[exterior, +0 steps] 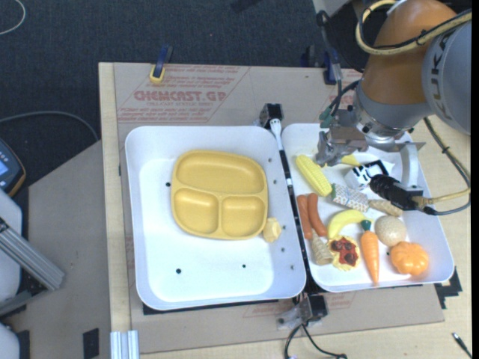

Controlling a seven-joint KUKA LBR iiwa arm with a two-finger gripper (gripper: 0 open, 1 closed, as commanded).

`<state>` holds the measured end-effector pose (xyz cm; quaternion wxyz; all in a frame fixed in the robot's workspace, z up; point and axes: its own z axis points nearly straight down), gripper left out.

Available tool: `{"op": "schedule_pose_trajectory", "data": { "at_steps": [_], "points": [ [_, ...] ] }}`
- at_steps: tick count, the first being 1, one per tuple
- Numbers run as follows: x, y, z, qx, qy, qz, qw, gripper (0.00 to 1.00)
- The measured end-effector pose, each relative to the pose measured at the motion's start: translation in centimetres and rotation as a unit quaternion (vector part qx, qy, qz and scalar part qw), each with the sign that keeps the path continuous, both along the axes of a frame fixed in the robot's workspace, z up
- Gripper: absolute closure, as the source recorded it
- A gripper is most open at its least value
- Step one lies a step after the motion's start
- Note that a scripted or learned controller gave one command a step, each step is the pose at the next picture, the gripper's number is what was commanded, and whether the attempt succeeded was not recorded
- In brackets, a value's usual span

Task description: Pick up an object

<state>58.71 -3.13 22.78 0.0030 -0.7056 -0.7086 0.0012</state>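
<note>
Camera view: cardboard-topped bench [187, 88] carried two white bins; left bin [150, 275] held yellow divided plate [219, 194]. Gripper [338, 148] hung low over right bin [441, 264] far end; its state couldn't be told, nothing seen held. Corn cob [313, 174] lay just left of gripper, nearest object, long axis diagonal, far-left to near-right.
</note>
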Motion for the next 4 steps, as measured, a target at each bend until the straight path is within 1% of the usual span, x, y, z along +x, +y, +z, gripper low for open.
{"op": "schedule_pose_trajectory", "data": {
  "at_steps": [1,2,3,4],
  "points": [
    [-3.2,4.9,0.7,0.0003,-0.001,0.001,1.0,1.0],
    [-6.1,9.6,0.5,-0.0001,0.0,0.001,1.0,1.0],
    [-5.7,9.1,-1.4,-0.0013,0.0,-0.003,1.0,1.0],
    [-5.6,9.2,0.8,-0.001,-0.005,-0.002,1.0,1.0]
  ]
}}
